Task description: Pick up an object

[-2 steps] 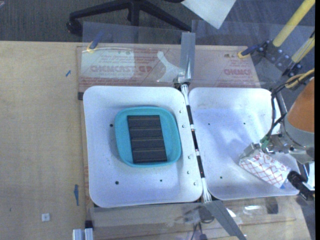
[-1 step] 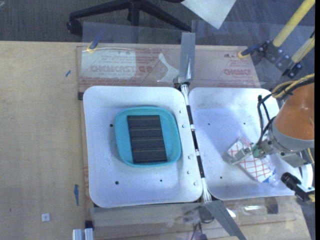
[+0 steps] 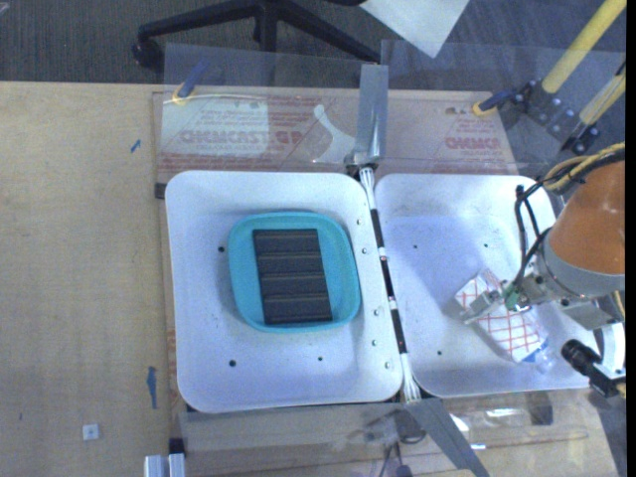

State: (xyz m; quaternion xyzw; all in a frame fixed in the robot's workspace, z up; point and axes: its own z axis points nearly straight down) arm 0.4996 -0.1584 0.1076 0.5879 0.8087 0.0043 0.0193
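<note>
**Hovering low over the checked packet in the right bin**

Reaching in from the right with the grey arm (image 3: 596,296), orange band (image 3: 593,229) above the wrist. Carrying the gripper (image 3: 509,298) down in the right bin (image 3: 437,227), near that bin's right wall and towards its front half. Sits directly over the upper edge of the packet (image 3: 519,338), overlapping it from this slanted angle. Cannot judge real contact. Cannot judge either whether the claw stands apart or together, being small, dark and partly masked by the wrist body. Cannot confirm any grasp.

Noting the packet as white with a red grid print, crumpled, lying flat on the bin floor and tilted diagonally. Points one corner towards the divider between the bins and the other, bluish and clear-looking, towards the front right corner. Touches no wall.

Noting black cables (image 3: 524,229) looping from the wrist up along the right bin's far right side.

Turning to the left bin (image 3: 199,346): holds a teal tray (image 3: 243,256) with rounded corners, set roughly at centre, well apart from the packet. Bears a dark ridged block (image 3: 291,276), upright in plan, with ribs running across it.

Recording both bins side by side on a wooden bench (image 3: 70,266), rims touching at the middle. Backing onto printed cardboard (image 3: 238,132) along the far edge. Showing a chair base (image 3: 263,13) on the floor beyond.
</note>
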